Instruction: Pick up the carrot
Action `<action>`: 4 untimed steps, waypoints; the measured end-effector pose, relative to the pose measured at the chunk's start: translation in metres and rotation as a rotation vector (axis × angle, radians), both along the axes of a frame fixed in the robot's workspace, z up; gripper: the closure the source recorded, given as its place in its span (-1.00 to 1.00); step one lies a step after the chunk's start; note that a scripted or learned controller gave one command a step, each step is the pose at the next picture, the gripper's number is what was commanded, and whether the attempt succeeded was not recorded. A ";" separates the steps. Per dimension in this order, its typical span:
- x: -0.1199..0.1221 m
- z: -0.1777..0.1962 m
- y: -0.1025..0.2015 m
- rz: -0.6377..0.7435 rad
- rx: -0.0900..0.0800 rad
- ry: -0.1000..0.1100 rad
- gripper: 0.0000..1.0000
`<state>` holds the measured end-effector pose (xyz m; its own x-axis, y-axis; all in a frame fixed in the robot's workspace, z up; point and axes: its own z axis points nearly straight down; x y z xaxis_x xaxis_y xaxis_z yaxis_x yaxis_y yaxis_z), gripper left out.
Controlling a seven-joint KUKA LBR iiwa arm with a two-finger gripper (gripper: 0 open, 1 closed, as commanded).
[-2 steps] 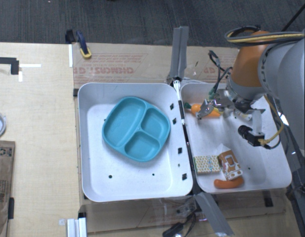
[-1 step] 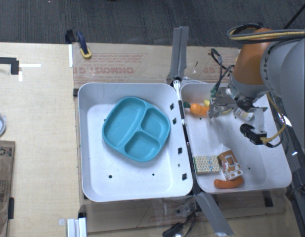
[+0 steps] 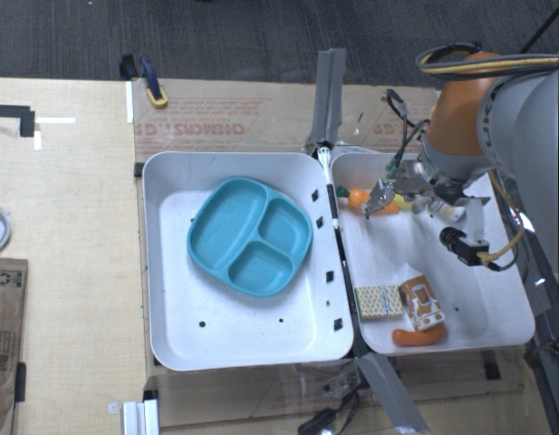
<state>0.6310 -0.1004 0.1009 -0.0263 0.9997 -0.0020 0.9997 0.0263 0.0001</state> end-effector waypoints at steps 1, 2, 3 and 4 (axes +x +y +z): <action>0.000 0.009 -0.001 -0.002 -0.001 -0.001 1.00; 0.000 0.009 -0.001 -0.002 -0.001 -0.001 -1.00; 0.021 -0.012 0.002 0.169 0.004 0.029 -1.00; 0.022 -0.003 0.001 0.170 -0.001 0.024 1.00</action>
